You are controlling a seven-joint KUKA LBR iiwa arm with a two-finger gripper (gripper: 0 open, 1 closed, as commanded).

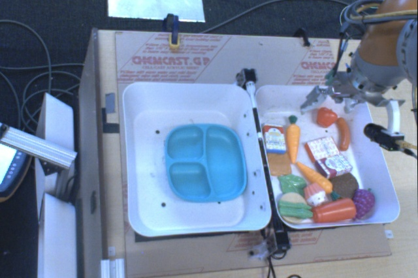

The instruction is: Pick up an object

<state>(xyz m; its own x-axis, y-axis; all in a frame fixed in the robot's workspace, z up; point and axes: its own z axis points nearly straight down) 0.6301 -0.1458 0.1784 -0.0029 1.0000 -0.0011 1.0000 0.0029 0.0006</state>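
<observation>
I'm watching the gripper (pixel 336 95) hanging over the far end of the right bin (pixel 389 186), fingers spread apart with nothing between them — one finger (pixel 312 99) is sticking out left, the other side is pointing down toward the toys.

Risks as I'm seeing them: the pile is crowded. The red tomato-like piece (pixel 326 117) is lying just beside the sausage (pixel 343 133), so a descent here is likely catching both or nudging one away — the round one is probably rolling off under a finger. The bin's far wall is close too; a finger clipping the rim is possible. I'm also judging that the open span may be closing on air if the drop lands between pieces.

Nearest candidate: the red piece, sitting just near of and slightly left of the fingertips, apparently not touching — hard to be sure at this slant. The sausage is lying right of it. The upright carrot (pixel 293 139) is further left, next to the small carton (pixel 275 139). The printed box (pixel 325 153), second carrot (pixel 314 176), purple grapes (pixel 364 201) and the rest are crowding the near end, well apart from the tool.

The blue divided tray (pixel 204 162) is sitting alone in the left bin (pixel 144 159).
</observation>
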